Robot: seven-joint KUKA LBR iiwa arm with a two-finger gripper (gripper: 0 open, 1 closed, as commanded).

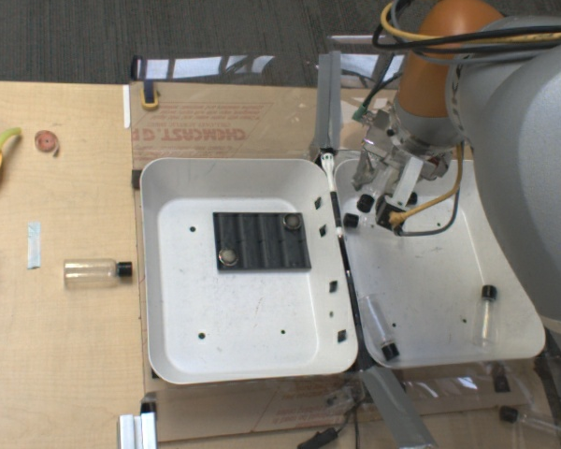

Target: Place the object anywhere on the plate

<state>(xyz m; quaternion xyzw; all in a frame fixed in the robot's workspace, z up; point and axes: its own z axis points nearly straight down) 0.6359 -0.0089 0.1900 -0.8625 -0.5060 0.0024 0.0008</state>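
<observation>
The only writing I can see is on the cardboard sheet [226, 124] behind the left bin [159, 279]: reddish print that looks mirrored or upside down, too faint for me to read. My pincer [374, 199] hangs over the back left corner of the right bin [449, 335], close to the wall between the two bins. Cables and my own wrist crowd it, so I cannot tell how it is set or whether it grips anything.

The dark ribbed plate [262, 241] lies flat in the left bin, with two small round pieces on it, one at its back right corner and one at its front left. In the right bin lie two clear vials with black caps: one vial [378, 330] near the front left, a second vial [487, 311] toward the right. My big grey body cuts off the right bin's far side.

On the worktop [56, 363] left of the bins a clear bottle [96, 270] lies on its side.
</observation>
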